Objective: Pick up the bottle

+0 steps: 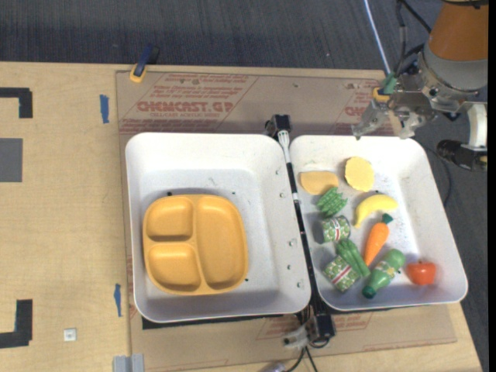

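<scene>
Pincer (385, 122) above right bin's (443, 200) far rim, fingers spread, nothing gripped. Green bottle (384, 273) lying near bin's front, beside carrot (375, 239) and tomato (421, 272).

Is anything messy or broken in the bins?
Nothing looks broken or spilled. The green bottle lies tipped on its side among the toy food in the right bin, touching the carrot. The yellow tray sits flat in the left bin.

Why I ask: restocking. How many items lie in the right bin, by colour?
Yellow: 3 (banana, round slice, pale piece)
Green: 5 (bottle, leafy piece, upper can, lower can, cucumber)
Orange: 1 (carrot)
Red: 1 (tomato)
Total: 10
</scene>
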You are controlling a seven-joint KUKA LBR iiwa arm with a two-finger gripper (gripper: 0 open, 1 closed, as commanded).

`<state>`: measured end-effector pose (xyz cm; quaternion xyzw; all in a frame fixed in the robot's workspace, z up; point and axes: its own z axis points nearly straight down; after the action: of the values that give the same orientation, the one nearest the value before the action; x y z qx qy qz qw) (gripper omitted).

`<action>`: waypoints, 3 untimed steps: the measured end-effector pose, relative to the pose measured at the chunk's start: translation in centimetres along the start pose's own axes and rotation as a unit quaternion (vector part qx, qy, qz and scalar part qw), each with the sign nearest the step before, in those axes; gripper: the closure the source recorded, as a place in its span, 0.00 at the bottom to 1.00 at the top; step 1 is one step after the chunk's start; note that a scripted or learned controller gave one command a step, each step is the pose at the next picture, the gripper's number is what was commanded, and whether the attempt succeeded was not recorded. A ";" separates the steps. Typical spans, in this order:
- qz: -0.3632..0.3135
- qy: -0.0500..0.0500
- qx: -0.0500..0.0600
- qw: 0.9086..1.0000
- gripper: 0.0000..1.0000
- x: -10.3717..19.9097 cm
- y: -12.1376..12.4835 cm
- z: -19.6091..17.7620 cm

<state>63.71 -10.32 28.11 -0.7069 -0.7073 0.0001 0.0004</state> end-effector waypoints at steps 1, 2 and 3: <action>-0.114 0.000 0.000 0.993 0.00 7.9 -4.7 4.7; -0.188 0.000 0.000 0.982 0.00 3.6 -10.5 9.7; -0.243 0.000 0.000 0.970 0.00 9.2 -11.2 9.6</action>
<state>52.49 -1.10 18.48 -0.5136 -0.8580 0.0000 0.0010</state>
